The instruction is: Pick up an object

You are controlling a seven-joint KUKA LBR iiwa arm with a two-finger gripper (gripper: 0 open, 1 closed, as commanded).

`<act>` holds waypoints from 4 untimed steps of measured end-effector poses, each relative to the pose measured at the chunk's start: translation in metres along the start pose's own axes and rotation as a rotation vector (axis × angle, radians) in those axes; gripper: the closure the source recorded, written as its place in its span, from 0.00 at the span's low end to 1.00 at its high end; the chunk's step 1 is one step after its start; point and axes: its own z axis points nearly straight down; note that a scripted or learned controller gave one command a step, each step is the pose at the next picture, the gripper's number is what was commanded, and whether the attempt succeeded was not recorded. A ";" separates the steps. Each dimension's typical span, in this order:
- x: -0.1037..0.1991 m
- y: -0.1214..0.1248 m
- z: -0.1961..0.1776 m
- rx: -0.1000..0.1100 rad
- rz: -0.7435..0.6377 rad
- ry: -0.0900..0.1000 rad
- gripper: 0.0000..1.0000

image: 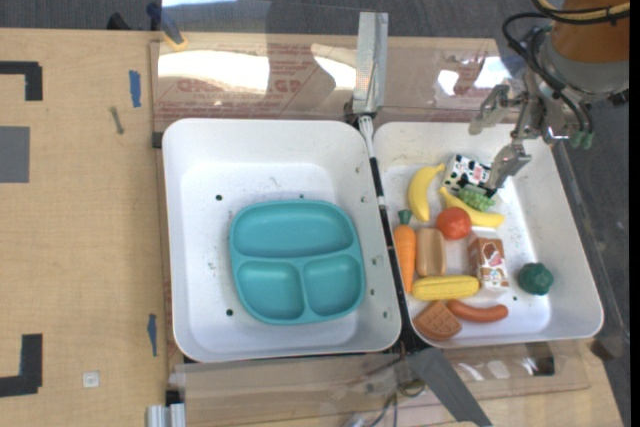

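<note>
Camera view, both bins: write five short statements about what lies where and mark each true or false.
1. The teal divided tray lies in the left bin. True.
2. The carrot lies in the left bin. False: it lies in the right bin, near the divider.
3. The gripper hangs over the right bin's far end, near the black-and-white carton. True.
4. The banana rests on the teal divided tray. False: it lies in the right bin.
5. The red sausage lies at the right bin's near side. True.
</note>
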 end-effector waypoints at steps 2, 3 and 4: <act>0.074 0.000 0.102 -0.008 0.580 -0.073 0.00; 0.124 -0.019 0.127 0.000 0.647 -0.006 0.00; 0.121 -0.018 0.115 0.000 0.644 -0.015 1.00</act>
